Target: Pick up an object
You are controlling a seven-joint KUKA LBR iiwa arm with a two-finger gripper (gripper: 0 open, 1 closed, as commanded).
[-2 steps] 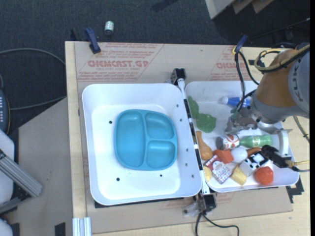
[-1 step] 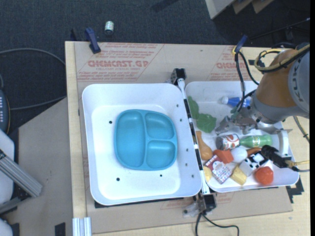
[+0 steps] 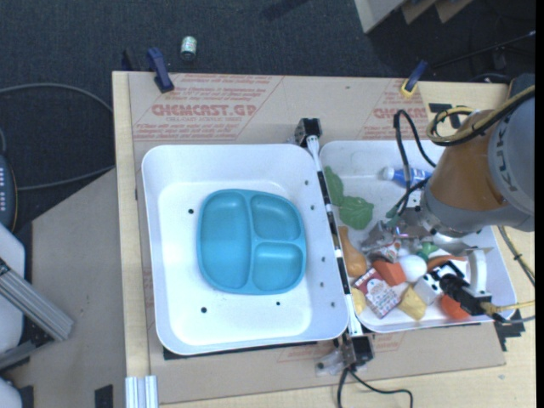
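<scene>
Arm (image 3: 476, 172) hangs low over the clutter (image 3: 399, 283) in the right bin (image 3: 365, 155) at lower right, its claw hidden, so nothing looks lifted yet.

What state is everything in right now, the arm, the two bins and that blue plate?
Arm: reaching down into the right bin, over the pile.
Left bin: holds one blue plate.
Blue plate: lying flat, right way up, compartments bare.
Right bin: small things heaped toward its near side.
Green thing: lying loose beside the pile.
</scene>
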